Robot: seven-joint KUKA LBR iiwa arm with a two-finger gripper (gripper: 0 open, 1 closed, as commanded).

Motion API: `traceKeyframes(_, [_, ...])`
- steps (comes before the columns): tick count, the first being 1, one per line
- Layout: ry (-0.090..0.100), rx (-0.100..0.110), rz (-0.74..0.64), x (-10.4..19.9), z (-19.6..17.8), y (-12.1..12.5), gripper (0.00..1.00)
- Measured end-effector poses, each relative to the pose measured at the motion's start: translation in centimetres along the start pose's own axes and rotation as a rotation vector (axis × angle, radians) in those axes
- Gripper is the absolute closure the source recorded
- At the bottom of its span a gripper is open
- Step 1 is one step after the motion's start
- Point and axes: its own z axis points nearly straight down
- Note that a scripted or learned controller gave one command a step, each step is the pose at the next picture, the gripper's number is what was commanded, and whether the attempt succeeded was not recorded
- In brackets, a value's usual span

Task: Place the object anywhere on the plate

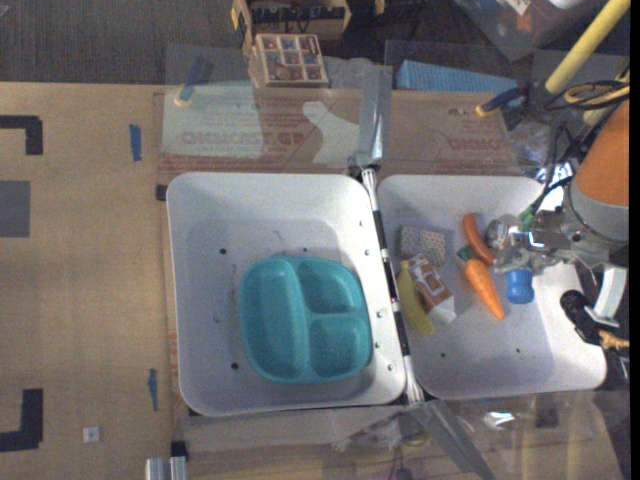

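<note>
A teal divided plate (303, 319) lies in the left white bin (200, 218), with nothing on it. The right bin (560, 368) holds an orange carrot (484, 288), a second orange carrot (476, 236), a yellow piece (413, 303), a small brown box (432, 283), a patterned square (424, 242) and a small blue piece (519, 287). My gripper (517, 251) hangs low over the right bin's right half, just above the blue piece and right of the carrots. I see nothing clearly held.
The metal divider (385, 288) between the two bins runs down the middle. Beyond the bins lie clear plastic sheets, a cardboard box (290, 8) and a small patterned box (289, 60). Cables and a yellow tube (590, 33) crowd the top right.
</note>
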Motion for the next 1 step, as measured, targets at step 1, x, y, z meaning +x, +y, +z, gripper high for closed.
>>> traceKeyframes(1, [0.000, -0.003, -0.085, 9.09, -1.23, 2.67, 1.00])
